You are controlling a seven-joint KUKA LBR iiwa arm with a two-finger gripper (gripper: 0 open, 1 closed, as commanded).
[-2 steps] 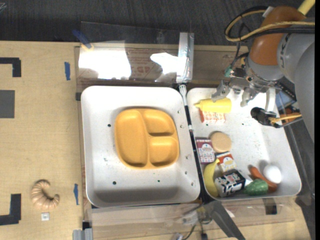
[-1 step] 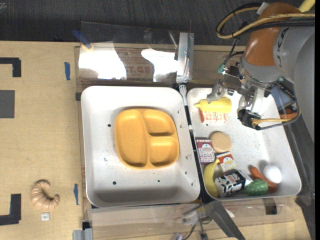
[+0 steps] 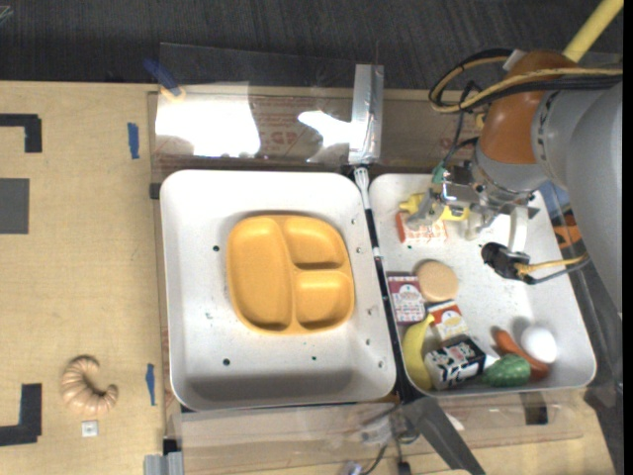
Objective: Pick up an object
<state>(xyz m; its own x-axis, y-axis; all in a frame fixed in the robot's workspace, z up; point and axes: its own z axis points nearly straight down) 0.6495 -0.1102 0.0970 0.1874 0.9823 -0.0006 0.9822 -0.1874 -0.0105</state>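
Red-and-white carton [image 3: 423,228] just left of the jaws [image 3: 465,211] — touching or apart, unclear; grip state cannot be told

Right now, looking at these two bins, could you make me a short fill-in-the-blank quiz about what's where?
1. The yellow divided tray lies in the ____ bin.
2. The croissant lies on the bench, ____ both bins.
3. The end effector hangs over the ____ bin.
4. The banana lies beside a black-and-white ____.

Answers: left; outside; right; carton

Off to the side of the bins

A croissant [image 3: 89,384] lies on the tan worktop [image 3: 79,265], near blue tape marks [image 3: 133,139] and black squares [image 3: 14,206].
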